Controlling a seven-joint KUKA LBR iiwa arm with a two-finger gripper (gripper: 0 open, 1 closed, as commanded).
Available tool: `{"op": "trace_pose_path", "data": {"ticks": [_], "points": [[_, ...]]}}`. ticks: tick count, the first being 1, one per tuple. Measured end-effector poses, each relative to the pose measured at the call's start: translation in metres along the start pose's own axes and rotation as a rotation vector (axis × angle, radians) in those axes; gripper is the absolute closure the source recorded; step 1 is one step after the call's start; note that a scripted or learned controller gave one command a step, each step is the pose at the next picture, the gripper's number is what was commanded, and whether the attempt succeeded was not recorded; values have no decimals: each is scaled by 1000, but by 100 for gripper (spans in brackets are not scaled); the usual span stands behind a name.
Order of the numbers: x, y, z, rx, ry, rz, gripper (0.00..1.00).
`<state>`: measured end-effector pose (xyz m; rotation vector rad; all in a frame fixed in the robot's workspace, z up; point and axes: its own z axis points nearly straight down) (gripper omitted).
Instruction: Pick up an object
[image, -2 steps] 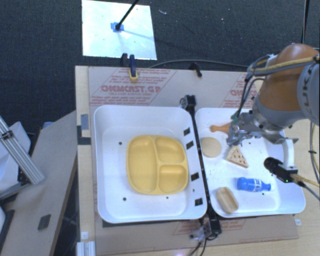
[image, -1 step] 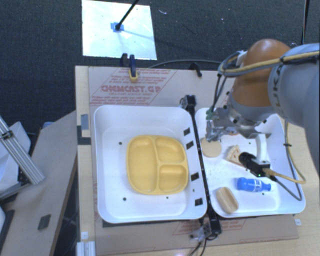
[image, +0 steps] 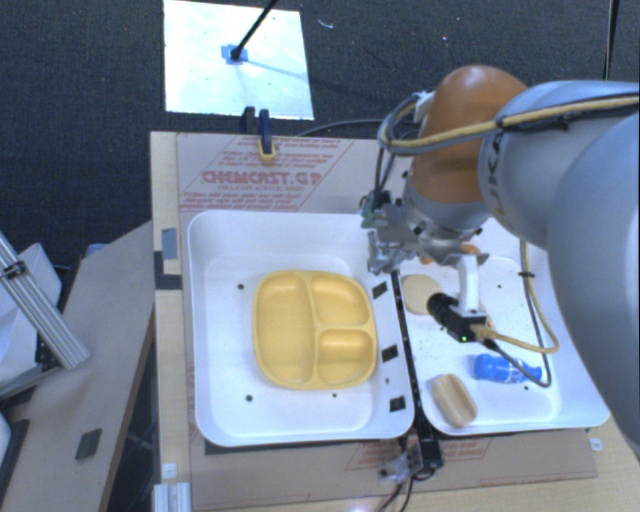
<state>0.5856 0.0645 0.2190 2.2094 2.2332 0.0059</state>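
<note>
While the arm (image: 540, 150) hangs over the right bin (image: 575, 400), we cannot tell its gripper's (image: 385, 255) state; near it lie a bun (image: 452, 399), a blue object (image: 497, 369) and a tan disc (image: 418, 292)

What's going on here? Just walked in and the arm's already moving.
The grey KUKA arm reaches over the right white bin, which holds a tan oval piece, a small blue object and a pale round disc. A yellow divided plate lies in the left white bin.
</note>
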Motion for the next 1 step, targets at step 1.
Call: {"op": "trace_pose_path", "data": {"ticks": [1], "points": [[43, 22, 5, 0, 0, 2, 100]]}}
